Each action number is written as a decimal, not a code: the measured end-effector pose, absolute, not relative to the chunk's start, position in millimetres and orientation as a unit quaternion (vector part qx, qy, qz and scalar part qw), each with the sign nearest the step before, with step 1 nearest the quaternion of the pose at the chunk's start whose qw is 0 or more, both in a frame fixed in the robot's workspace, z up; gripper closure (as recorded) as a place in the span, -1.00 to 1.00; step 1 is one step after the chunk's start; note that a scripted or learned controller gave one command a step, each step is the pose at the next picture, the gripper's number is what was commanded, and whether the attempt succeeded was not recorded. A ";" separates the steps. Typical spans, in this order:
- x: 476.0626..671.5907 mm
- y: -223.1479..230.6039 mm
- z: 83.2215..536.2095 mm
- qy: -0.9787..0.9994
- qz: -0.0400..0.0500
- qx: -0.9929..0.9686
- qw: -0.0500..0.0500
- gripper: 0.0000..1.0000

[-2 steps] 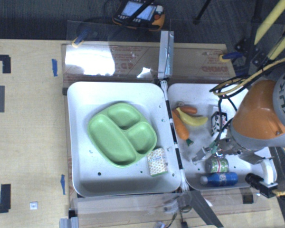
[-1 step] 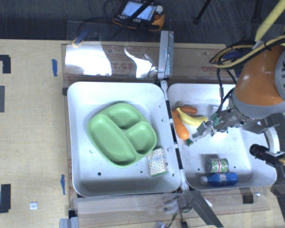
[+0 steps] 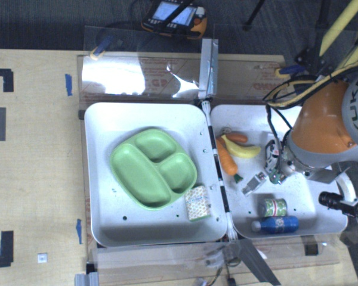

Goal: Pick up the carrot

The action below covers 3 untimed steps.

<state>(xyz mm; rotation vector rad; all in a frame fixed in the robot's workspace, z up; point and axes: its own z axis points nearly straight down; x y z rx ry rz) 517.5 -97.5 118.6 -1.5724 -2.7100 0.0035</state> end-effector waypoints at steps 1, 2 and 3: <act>517.6 -97.5 118.6 -0.865 0.001 -0.502 0.004 -1.00; 525.8 -67.1 180.7 -0.745 0.002 -0.667 0.002 -1.00; 538.4 -96.3 112.7 -0.739 0.003 -0.674 0.004 -1.00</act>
